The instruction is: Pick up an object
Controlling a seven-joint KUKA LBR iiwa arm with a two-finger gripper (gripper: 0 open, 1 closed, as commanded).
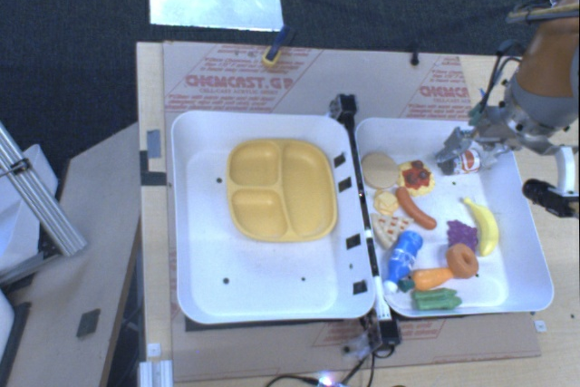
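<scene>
I am at the reaching step, nothing lifted yet as far as I can judge. My tool hangs low over the far corner of the right bin, right beside a small red and white can that lies just behind it. Whether my tool is wide or narrow I cannot tell, since the wrist hides that part from above, and I see nothing clearly caught in it. The can looks like my nearest target. The other things sit nearer the middle and front of the same bin: a round bun, a pizza slice, a sausage, a banana, purple grapes, a doughnut, a blue bottle, a carrot and a green pod. The left bin carries a yellow divided plate. My arm comes in from the right, bent down at the wrist, slanting toward the bin. Next I need to settle squarely over the can, close on it, then rise straight up
</scene>
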